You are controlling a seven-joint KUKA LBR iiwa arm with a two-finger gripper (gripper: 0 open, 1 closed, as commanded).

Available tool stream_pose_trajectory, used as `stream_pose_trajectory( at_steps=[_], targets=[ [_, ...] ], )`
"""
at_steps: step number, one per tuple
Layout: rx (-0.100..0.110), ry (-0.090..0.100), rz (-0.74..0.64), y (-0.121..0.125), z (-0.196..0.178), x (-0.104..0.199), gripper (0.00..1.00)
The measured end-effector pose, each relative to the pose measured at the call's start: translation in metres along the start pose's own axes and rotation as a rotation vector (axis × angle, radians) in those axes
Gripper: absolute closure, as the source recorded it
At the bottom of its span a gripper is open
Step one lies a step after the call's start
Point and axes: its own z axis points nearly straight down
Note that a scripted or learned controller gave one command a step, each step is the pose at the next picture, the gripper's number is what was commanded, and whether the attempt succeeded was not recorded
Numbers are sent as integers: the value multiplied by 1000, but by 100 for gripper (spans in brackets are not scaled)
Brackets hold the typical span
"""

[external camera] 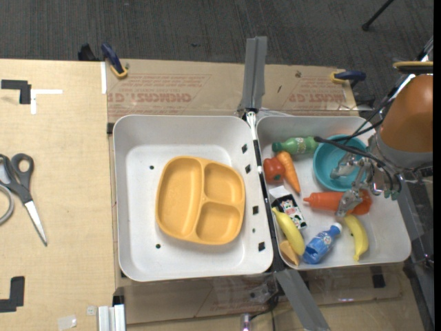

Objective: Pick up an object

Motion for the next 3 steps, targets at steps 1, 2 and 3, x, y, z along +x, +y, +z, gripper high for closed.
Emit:
stream_pose_trajectory(
  at_steps=[1, 2, 3],
  targets=[
    [0, 3, 36, 57, -1, -43, 0],
    [0, 1, 241, 85, 1, -23, 0],
    [5, 9, 242, 82, -10, -22, 100]
  ],
)
